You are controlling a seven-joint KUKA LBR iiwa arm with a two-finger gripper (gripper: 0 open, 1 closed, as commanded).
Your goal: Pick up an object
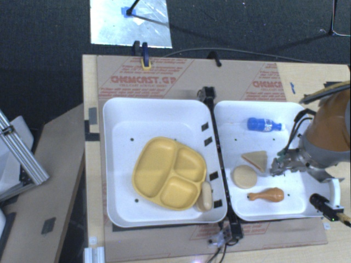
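The right bin (241, 111) holds a blue bottle (264, 125) near its far side, a tan wedge (255, 159), a round beige disc (244, 176) and a brown pear-shaped piece (266, 195) near the front. My gripper (277, 166) hangs low over this bin, just right of the wedge and above the brown piece. Nothing shows between its fingers. The orange band of the arm (332, 127) rises behind it at the right edge.
The left bin (123, 114) carries a yellow divided tray (169, 172) with a small beige piece (205, 196) at its front right corner. A black divider (214, 147) with clips runs between the bins. Cardboard lies under both bins.
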